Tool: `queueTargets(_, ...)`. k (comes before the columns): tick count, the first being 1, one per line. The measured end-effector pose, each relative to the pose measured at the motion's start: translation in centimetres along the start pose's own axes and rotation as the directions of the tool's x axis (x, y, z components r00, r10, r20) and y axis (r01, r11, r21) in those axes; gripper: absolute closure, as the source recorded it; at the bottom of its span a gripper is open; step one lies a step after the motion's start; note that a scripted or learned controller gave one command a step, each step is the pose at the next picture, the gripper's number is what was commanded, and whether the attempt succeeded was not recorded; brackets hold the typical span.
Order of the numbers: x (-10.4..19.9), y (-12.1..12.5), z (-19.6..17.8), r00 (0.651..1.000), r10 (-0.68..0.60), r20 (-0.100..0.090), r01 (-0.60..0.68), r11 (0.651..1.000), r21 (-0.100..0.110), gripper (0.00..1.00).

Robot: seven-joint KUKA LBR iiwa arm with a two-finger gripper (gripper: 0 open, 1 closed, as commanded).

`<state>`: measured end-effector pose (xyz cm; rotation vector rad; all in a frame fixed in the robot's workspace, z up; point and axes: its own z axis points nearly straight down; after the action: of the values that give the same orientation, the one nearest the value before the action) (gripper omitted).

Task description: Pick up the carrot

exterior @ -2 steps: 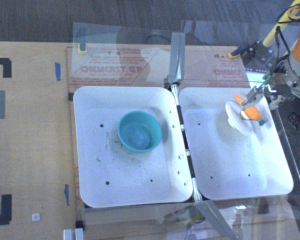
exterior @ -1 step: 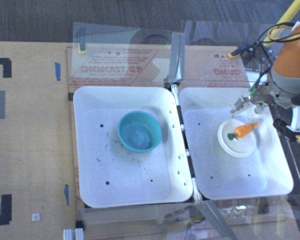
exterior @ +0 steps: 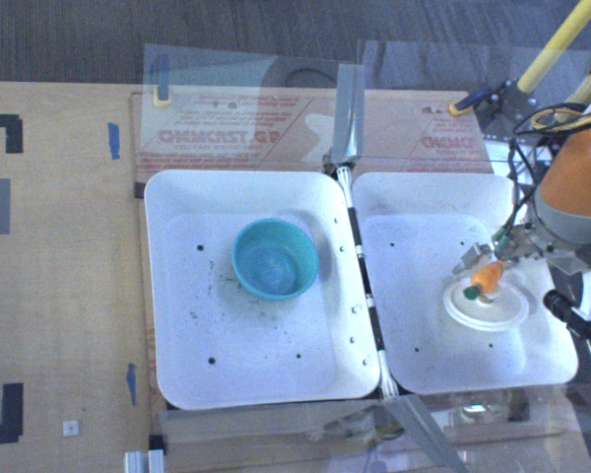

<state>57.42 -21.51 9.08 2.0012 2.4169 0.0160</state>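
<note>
Right bin (exterior: 414, 353): carrot (exterior: 487, 280) on plate (exterior: 507, 313).

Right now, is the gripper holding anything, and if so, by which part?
Cannot be told. The gripper sits right at the small orange carrot over the round white plate in the right white bin; the contact is too small to resolve.

Grey arm (exterior: 567, 220), orange band

Left bin (exterior: 177, 363): bowl (exterior: 275, 257) in centre, open floor all round. Right bin (exterior: 414, 363): plate (exterior: 487, 308) near right wall, arm (exterior: 571, 180) overhanging; left half open.
</note>
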Motion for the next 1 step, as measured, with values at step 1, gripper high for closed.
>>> queueTargets(1,-0.31,-0.07,-0.87,1.0,0.005,0.005,-0.005,1.0,-0.003,1.0)
